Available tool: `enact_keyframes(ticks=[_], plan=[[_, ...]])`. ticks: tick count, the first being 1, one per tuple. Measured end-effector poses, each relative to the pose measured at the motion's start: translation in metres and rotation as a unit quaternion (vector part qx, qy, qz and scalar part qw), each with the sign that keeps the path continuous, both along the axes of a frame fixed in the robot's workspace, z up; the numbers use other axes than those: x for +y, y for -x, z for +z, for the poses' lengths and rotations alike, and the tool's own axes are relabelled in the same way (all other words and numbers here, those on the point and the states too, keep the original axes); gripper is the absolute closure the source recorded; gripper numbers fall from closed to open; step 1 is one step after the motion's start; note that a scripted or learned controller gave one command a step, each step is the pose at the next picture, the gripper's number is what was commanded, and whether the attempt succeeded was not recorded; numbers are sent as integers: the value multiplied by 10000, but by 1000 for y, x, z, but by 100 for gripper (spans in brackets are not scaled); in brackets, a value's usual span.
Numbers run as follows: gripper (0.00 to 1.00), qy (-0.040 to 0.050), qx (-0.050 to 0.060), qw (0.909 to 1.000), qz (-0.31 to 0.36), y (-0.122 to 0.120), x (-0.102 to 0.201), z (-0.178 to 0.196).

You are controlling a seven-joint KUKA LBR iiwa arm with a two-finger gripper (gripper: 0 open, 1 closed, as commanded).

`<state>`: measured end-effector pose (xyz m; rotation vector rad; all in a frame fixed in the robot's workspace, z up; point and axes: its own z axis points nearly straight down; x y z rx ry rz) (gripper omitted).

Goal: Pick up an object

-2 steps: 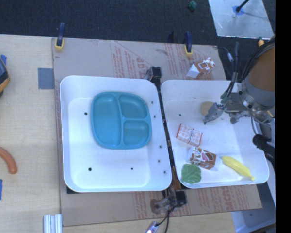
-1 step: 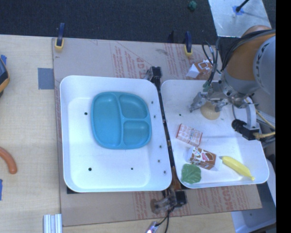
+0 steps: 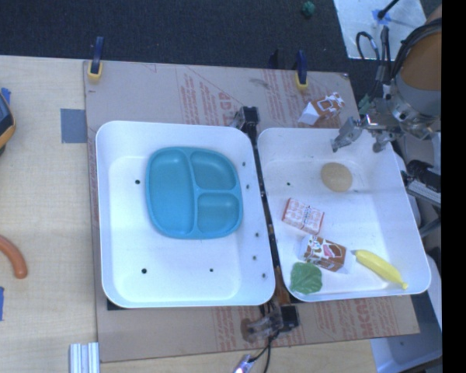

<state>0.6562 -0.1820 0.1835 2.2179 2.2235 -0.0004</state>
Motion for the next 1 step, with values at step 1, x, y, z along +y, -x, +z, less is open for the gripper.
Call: enact_keyframes(ticks=[1], plan=[[0,0,32,10000,10,27,-17,-93]])
